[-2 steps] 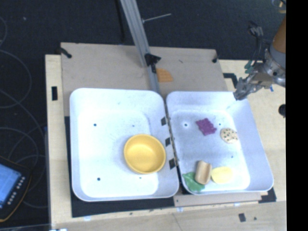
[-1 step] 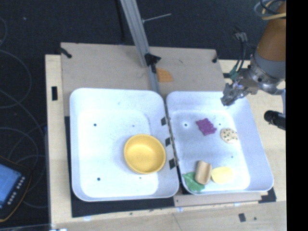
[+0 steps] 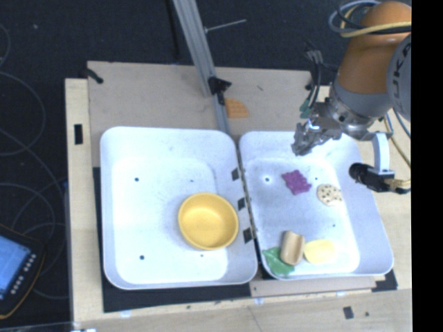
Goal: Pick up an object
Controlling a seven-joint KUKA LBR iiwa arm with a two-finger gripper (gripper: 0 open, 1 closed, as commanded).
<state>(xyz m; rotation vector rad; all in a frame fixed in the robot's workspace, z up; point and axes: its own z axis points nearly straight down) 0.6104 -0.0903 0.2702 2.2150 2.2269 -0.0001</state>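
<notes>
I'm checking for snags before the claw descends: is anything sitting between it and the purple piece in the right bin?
Nothing visible does. The claw hangs over the far part of the right bin, and the purple piece lies just nearer the camera on bare white floor. The speckled cookie sits beside the piece, apart from it, not in the path.

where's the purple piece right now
The purple piece lies in the right bin, toward its upper middle, just left of the speckled cookie and below the gripper.
</notes>
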